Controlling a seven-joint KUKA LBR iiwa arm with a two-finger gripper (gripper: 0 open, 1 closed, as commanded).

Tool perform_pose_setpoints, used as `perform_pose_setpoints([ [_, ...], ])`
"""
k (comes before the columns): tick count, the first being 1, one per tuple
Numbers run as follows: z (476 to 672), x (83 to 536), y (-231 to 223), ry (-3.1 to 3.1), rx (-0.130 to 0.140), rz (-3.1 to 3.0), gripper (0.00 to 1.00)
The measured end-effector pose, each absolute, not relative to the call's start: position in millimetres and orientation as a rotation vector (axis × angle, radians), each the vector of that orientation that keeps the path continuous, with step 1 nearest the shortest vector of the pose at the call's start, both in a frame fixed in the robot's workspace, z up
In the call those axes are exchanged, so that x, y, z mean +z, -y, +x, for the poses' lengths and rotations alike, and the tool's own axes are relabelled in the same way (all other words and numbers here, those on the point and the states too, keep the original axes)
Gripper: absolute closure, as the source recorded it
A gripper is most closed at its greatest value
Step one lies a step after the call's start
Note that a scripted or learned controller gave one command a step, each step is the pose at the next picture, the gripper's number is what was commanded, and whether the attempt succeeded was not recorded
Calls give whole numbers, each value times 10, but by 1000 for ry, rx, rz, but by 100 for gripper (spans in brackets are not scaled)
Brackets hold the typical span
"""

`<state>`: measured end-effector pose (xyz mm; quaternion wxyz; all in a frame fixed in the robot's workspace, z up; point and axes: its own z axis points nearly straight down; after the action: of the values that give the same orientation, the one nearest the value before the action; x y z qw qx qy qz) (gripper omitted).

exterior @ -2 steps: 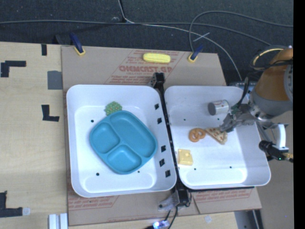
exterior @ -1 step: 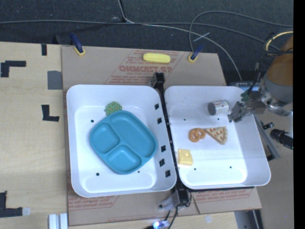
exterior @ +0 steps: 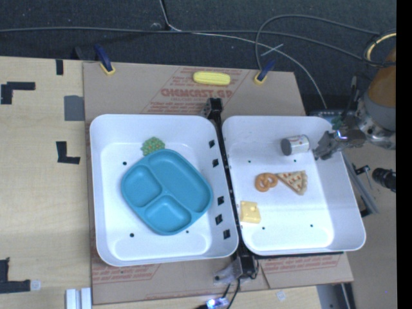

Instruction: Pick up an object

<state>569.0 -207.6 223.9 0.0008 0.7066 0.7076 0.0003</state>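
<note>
Gripper hovers at the right bin's upper-right rim; I cannot tell its state. Grey can lies just left, likely the nearest pick, with pretzel and pizza slice below.

2 white bins are showing against a tan board printed with red lettering. A blue tray is filling the left bin, a green clump sitting at its upper edge. In the right bin, a silver can, a golden-brown pretzel, a tan-and-red pizza slice and a pale yellow cheese square are lying on white. A yellow banana is resting on the board, flanked by 2 blue-and-yellow clamps. The grey arm is wearing an orange band. Black cables are crossing dark carpet.
</note>
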Motion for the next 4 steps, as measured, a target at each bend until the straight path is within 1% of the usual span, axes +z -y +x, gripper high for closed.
perform_pose_setpoints([
  [1,5756,2281,1439,-2231,2,2214,100],
  [2,5824,2185,966,-2226,-2,2218,100],
  [3,5926,2132,396,-2227,-2,2217,100],
  [4,5958,2096,-52,-2228,-1,2217,100],
])
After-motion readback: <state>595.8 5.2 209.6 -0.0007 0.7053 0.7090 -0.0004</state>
